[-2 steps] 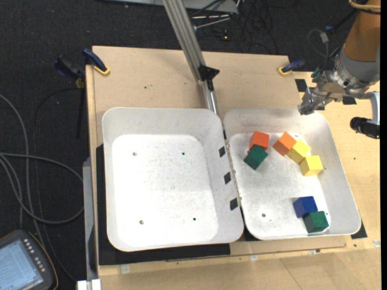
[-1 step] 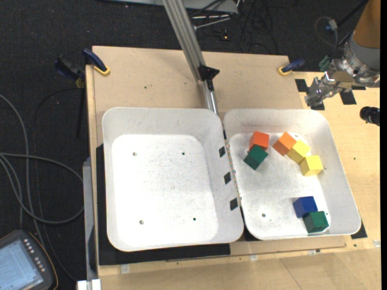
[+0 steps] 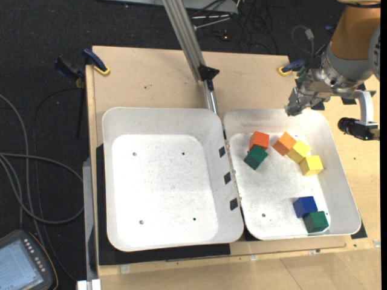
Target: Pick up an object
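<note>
The right bin holds several small blocks. An orange block leans against a dark green block near the bin's left side. To their right lie another orange block and two yellow blocks in a diagonal row. A blue block and a green block sit at the bin's near right corner. My gripper hangs above the far edge of the right bin, beyond the blocks, with nothing seen in it.
The left bin lies beside the right one. A metal pole slants down to the seam between the bins. Blue and yellow clamps sit at the bench's far corners. Cables trail on the floor at left.
</note>
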### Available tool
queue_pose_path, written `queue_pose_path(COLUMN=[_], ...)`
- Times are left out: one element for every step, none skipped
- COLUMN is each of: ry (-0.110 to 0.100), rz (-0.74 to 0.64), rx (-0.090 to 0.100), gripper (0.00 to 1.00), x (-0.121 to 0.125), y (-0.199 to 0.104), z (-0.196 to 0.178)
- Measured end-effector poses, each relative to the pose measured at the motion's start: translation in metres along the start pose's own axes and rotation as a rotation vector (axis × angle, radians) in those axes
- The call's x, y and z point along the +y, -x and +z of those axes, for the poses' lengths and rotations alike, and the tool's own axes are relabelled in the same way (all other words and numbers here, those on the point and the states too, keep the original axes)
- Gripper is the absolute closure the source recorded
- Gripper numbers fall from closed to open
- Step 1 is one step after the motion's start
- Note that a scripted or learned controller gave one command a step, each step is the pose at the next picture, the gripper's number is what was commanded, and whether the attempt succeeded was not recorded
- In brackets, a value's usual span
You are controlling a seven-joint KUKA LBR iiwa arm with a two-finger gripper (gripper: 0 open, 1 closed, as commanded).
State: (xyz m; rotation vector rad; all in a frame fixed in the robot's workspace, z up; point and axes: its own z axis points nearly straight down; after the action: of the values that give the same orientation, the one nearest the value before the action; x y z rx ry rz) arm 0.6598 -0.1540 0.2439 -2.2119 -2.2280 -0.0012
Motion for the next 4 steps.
queue_pose_path(ry=[-0.001,0.001,0.0,-0.001], rz=[0.0,-0.001,-0.001,0.0], rx=[0.0,0.0,0.0,0.0], gripper=[1.0,1.0,1.0,1.0], x=[-0.028,-0.054,-0.073,-0.093], y=[-0.054,-0.104,-0.153,-0.195], z=[0.008,-0.001,-0.008,-0.011])
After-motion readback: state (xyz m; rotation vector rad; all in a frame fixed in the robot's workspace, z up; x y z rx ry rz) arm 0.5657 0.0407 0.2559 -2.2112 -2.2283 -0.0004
